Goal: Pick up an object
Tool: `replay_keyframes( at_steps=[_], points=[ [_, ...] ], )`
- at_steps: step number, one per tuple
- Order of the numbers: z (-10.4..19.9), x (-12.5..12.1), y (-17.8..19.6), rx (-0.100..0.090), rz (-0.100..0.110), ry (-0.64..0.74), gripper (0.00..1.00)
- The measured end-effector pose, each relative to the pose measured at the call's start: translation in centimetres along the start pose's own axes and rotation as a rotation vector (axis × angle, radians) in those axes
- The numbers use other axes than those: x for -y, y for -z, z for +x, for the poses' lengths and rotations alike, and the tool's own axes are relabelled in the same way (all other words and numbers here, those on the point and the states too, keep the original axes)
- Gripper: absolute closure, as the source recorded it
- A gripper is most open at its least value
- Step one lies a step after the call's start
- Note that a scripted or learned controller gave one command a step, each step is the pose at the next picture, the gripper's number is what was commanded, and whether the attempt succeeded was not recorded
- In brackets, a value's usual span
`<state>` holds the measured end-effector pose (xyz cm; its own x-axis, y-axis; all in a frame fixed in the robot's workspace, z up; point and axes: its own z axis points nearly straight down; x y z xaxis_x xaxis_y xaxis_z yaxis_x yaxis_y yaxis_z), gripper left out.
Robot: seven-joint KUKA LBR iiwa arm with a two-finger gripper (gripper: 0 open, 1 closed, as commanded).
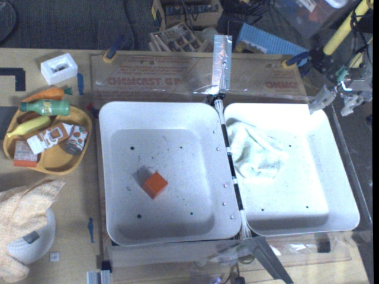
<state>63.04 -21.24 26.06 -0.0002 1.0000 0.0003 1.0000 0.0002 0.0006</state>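
Note:
An orange block [156, 184] lies in the left bin [118, 123], slightly left of and below its middle, with a dark shadow beside it. A crumpled white cloth [256, 150] rests in the right bin [320, 188], against its left wall. My gripper [333, 104] hangs over the far right corner of the right bin, well away from both objects. Its two pale fingers [318, 101] stand apart with nothing between them.
A yellow bowl [59, 161] of toy food and packets sits left of the bins, with a cloth and a pale bowl [26, 244] below it. A white box [59, 68] and a clear plastic sheet [160, 78] lie at the back.

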Motion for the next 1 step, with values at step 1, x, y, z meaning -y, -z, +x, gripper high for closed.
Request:
replay_keyframes(
  at_steps=[1],
  points=[
    [-1.15, 6.2, -10.57, 0.001, 0.0, -0.162, 0.0]
  ],
)
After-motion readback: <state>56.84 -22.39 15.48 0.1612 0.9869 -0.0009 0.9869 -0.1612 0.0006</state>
